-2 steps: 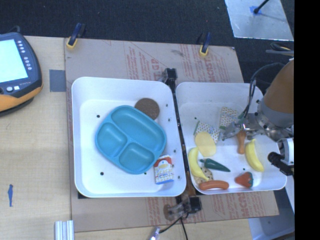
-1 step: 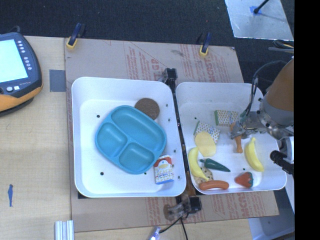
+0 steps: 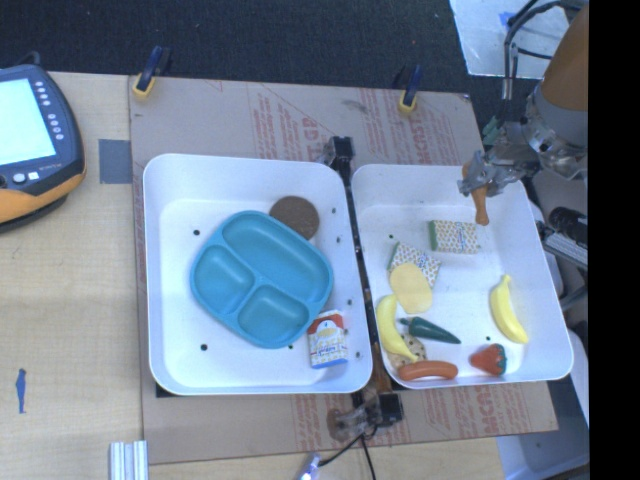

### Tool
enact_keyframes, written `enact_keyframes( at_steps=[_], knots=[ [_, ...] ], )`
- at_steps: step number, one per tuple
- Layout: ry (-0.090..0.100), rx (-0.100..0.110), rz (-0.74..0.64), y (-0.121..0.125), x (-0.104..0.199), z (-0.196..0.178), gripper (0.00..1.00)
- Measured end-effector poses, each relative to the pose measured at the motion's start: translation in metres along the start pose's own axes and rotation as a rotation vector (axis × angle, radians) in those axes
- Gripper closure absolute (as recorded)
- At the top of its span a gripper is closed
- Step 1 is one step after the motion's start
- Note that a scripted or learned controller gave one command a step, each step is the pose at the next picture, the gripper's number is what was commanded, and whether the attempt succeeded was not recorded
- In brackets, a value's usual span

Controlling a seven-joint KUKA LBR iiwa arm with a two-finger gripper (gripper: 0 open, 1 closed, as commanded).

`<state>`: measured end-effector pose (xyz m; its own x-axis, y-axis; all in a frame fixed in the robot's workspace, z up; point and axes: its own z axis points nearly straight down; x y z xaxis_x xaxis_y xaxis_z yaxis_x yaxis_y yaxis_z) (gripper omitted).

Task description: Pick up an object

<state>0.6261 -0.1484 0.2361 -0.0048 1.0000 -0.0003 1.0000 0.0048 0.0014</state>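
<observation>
Nearest the camera, a red-orange plastic sausage (image 3: 427, 371) lies at the right white bin's (image 3: 545, 258) front rim. Farther back, the gripper (image 3: 481, 196) jaws pinch a slim orange carrot-like stick (image 3: 481, 209): light, stiff, probably slippery; grip it mid-length.

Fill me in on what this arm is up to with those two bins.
The KUKA arm reaches in from the right, its tool over the far right corner of the right bin. A small orange piece hangs at the tool's tip; whether it is gripped is unclear. Below lie a green-and-white packet, a banana, a green pepper, a sausage and other toy foods. The left bin holds a blue divided plate, a brown disc and a small carton.
</observation>
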Motion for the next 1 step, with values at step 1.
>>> enact_keyframes(
  at_steps=[1],
  knots=[
    [0.001,0.006,0.000,-0.0274,0.0905,0.0189,1.00]
  ],
)
